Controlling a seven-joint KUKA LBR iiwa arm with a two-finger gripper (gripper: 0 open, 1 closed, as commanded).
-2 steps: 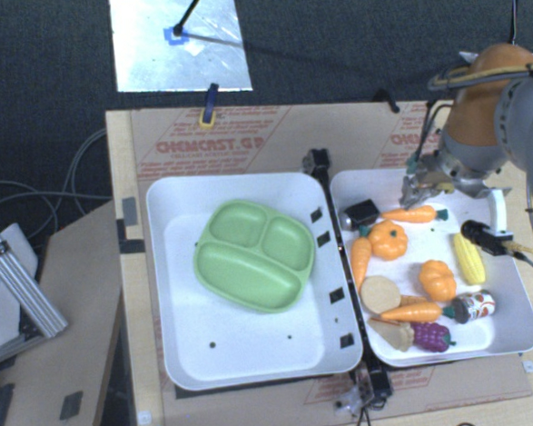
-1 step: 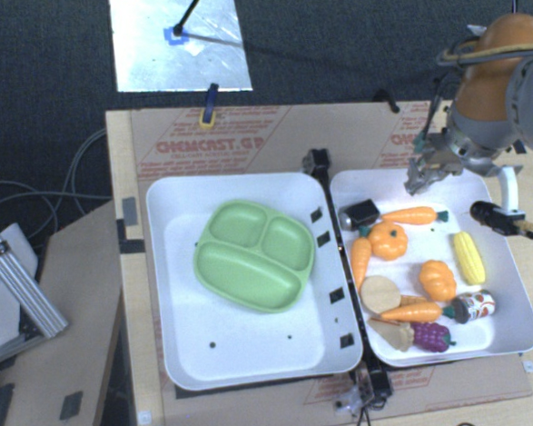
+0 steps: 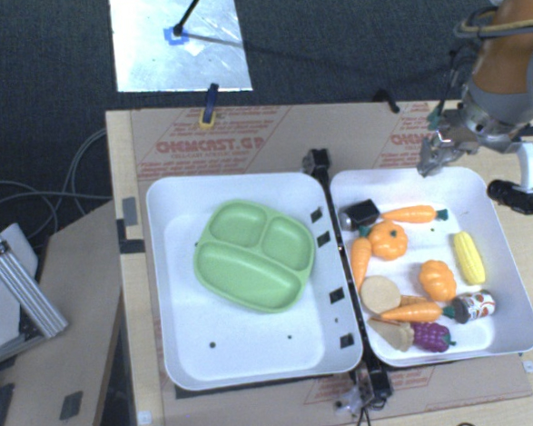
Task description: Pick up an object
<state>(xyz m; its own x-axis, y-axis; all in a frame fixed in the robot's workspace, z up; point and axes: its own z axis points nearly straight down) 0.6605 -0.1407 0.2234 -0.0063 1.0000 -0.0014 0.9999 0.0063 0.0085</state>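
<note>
Two bins on the surface, and the end effector (image 3: 430, 162) hangs at upper right of frame, just over the far rim of the right bin (image 3: 511, 263) — nothing between its fingers; open or together, can't tell at this res. Approach step, I'd say, no pick yet. Candidates all sit in the right bin: carrot (image 3: 410, 214) nearest, w/ pumpkin (image 3: 388, 241) below it, corn (image 3: 469, 257) to the right. Left bin (image 3: 176, 287) holds the green plate (image 3: 254, 255). Next move likely needs a shift toward frame centre, then a descent over one item, clear of neighbours.
</note>
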